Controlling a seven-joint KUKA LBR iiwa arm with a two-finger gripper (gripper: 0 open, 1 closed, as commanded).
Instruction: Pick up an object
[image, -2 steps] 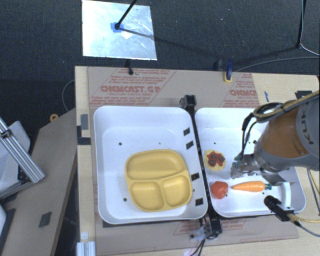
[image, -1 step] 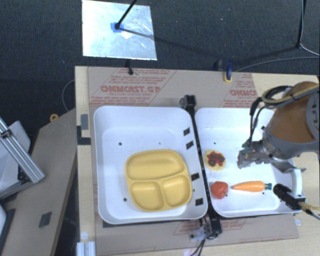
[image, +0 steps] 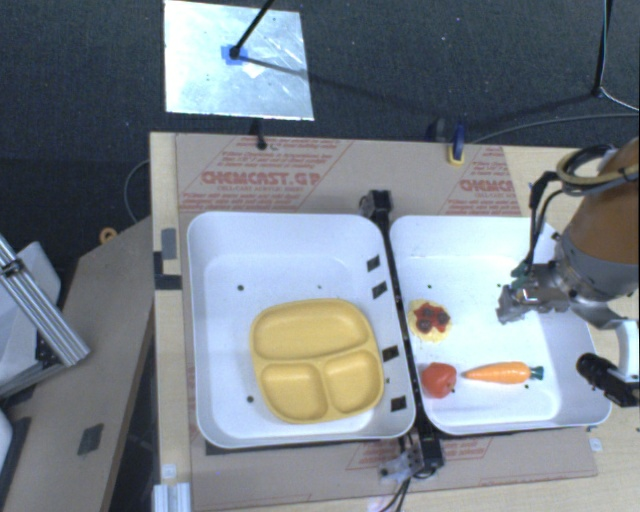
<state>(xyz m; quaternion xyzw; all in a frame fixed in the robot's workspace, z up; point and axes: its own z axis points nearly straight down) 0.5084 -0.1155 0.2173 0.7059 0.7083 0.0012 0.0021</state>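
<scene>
Both bins (image: 300, 232) are white. The tray (image: 316, 358) is pale yellow. The carrot (image: 495, 374) is orange (its tip dark green), the tomato (image: 438, 379) red, the tart (image: 431, 320) yellow with dark berries. The bench (image: 330, 170) is tan with red lettering.

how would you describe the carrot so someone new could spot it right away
Look at the right bin, the one without the yellow tray. Along its near edge lie two toys: a round tomato and, right of it, the carrot. The carrot is the long orange one with a dark green tip.
</scene>
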